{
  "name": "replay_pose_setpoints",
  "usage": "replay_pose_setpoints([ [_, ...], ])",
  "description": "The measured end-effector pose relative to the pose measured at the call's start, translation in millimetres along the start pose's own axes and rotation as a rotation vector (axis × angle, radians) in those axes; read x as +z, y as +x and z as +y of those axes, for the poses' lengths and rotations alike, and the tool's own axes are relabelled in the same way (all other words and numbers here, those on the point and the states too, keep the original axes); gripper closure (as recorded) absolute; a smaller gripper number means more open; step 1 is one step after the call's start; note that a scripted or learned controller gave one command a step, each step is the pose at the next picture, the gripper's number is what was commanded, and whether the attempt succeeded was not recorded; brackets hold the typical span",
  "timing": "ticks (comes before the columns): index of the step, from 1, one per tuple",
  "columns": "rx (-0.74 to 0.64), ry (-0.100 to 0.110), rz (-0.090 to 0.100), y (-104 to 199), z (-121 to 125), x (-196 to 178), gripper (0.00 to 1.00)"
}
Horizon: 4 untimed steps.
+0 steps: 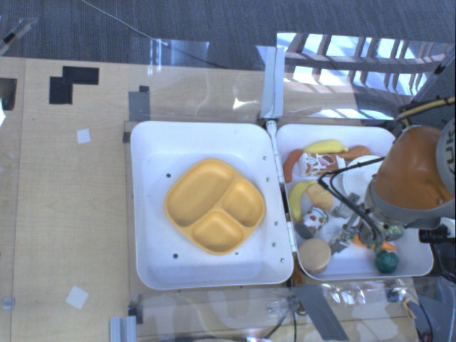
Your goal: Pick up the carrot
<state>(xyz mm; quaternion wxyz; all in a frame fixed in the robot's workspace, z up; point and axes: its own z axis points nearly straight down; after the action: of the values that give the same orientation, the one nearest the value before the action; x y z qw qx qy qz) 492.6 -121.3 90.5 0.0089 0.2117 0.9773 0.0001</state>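
An orange carrot (385, 246) lies low in the right bin (422, 266), near its front right corner, mostly covered by the arm's wrist. Small orange patches of it show beside a green round item (387, 261). My gripper (350, 232) hangs low in this bin, just left of the carrot's visible part and right of a tan bread roll (315, 255). The grey wrist and orange band (417, 169) hide the bin's right half.
The right bin also holds a yellow banana (325, 147), a red sausage (291, 164), a printed packet (320, 166), a second banana (298, 198) and a small round tin (311, 223). In the left bin (149, 262) sits a yellow divided plate (215, 205).
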Motion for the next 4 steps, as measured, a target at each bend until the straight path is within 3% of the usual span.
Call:
replay_pose_setpoints([
  [1,-0.008,-0.003,-0.007,-3,3,-12,1.00],
  [2,-0.141,0.002,0.000,-19,-43,-118,1.00],
  [3,-0.125,0.002,-0.005,-36,-70,-268,1.00],
  [4,-0.498,-0.001,0.011,-39,-57,-197,1.00],
])
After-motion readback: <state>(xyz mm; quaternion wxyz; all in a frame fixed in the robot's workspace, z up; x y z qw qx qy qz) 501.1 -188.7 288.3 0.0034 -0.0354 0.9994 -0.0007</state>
